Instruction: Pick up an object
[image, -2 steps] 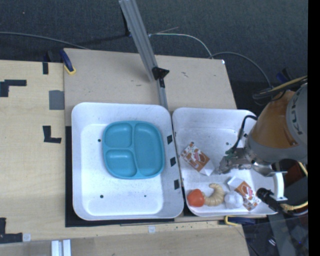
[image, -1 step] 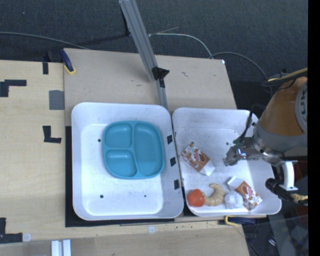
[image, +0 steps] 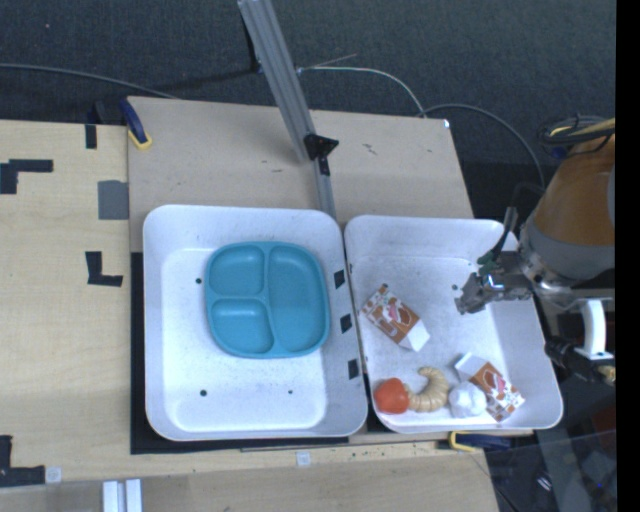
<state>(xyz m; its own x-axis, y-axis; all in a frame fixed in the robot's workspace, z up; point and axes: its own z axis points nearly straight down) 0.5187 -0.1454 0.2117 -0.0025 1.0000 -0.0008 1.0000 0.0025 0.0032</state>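
The right bin (image: 420, 240) holds a small red-and-white carton (image: 394, 317) near its middle. A red tomato (image: 392, 396), a tan croissant-shaped piece (image: 432, 390), a white lump (image: 463, 402) and a second red-and-white carton (image: 496, 388) lie along its front edge. My gripper (image: 474, 294) hangs over the right side of this bin, to the right of the middle carton and apart from it. Nothing shows between its dark fingers.
The left bin (image: 170, 400) carries a blue divided plate (image: 268, 299). A grey metal pole (image: 287, 85) slants down from the top to the seam between the bins. Cables run across the dark floor behind the bench.
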